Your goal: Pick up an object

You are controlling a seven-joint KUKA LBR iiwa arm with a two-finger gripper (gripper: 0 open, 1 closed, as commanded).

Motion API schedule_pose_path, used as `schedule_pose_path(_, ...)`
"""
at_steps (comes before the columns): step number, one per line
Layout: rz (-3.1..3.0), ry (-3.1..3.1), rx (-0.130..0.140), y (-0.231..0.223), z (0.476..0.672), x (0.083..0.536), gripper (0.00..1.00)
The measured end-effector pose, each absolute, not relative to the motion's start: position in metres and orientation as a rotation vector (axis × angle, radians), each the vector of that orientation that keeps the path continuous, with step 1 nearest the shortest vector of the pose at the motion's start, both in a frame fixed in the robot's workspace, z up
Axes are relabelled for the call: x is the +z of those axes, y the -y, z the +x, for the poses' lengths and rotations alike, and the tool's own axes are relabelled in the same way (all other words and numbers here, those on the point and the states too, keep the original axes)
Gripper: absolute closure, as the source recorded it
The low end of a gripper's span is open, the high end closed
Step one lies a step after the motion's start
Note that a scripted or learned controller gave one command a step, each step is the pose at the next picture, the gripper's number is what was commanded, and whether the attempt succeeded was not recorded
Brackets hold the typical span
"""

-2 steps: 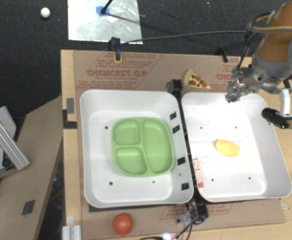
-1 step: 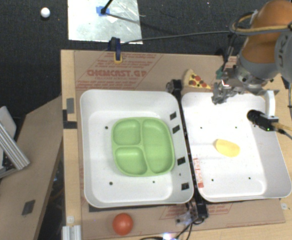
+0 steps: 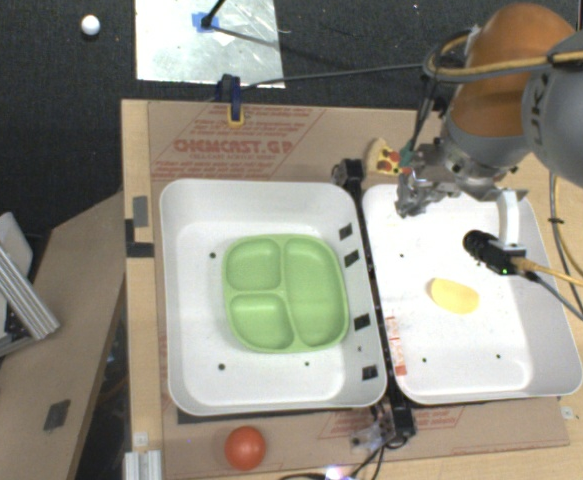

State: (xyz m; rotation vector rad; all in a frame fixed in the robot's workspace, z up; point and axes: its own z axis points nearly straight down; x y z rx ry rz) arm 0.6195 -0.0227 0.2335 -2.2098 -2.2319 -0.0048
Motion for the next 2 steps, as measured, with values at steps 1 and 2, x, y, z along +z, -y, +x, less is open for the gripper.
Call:
schedule_pose_path(1, -2.21, 2.23, -0.002, -0.026, 0.603, 0.222, 1.0)
schedule_pose_path(2, -2.208, 2.231, -0.004, -0.081, 0.581, 0.232, 1.0)
